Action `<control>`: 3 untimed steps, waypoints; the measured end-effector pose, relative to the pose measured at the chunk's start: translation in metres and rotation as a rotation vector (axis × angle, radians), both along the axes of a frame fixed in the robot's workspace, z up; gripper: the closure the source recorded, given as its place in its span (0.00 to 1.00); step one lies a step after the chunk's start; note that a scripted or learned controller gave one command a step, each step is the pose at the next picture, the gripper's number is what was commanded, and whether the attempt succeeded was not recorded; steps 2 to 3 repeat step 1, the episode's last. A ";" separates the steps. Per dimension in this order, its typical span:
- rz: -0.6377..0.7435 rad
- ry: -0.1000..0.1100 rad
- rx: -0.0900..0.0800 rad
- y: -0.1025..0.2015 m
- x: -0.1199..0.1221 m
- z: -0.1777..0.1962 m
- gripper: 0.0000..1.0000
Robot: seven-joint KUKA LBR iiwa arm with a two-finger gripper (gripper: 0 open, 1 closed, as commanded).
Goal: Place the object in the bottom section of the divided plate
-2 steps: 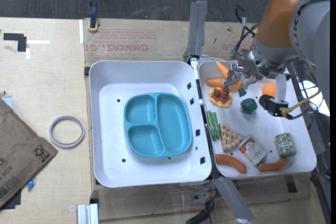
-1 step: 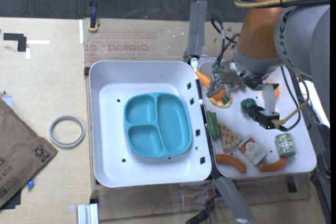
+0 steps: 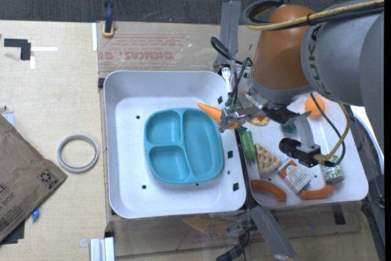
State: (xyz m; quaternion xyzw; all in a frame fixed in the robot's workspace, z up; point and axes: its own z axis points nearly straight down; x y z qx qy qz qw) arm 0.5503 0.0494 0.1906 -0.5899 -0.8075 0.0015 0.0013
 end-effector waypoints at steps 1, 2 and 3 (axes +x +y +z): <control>0.000 0.000 0.000 0.000 0.000 0.000 0.00; 0.000 0.000 0.000 0.000 0.000 0.000 0.00; 0.000 0.000 0.000 0.000 0.000 0.000 0.00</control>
